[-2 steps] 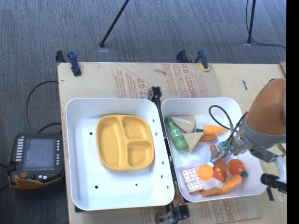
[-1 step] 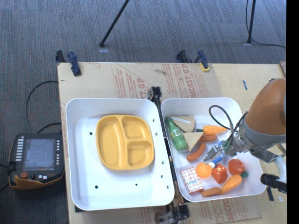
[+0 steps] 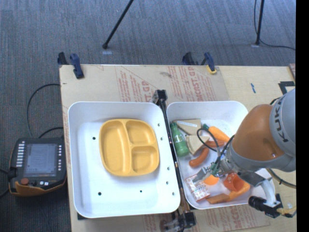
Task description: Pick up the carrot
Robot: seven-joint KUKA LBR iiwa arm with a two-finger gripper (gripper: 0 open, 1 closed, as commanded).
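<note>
A robotics lab or test room is indicated. A plywood bench (image 3: 145,79) is set on grey carpet (image 3: 48,28) and held by blue clamps (image 3: 76,65) along its 12 o'clock edge. Tripod legs (image 3: 120,18) are seen on the carpet at 12 o'clock. A control pendant (image 3: 37,166) with a cable is laid on the floor at 9 o'clock, beside two white bins (image 3: 77,129).

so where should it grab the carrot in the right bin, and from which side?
Probably mid-body. The carrot lies flat, slanted from its green top at upper left down to the right, near the right bin's far wall. Come straight down, closing across its narrow width; its lower end is hidden under the arm.
</note>
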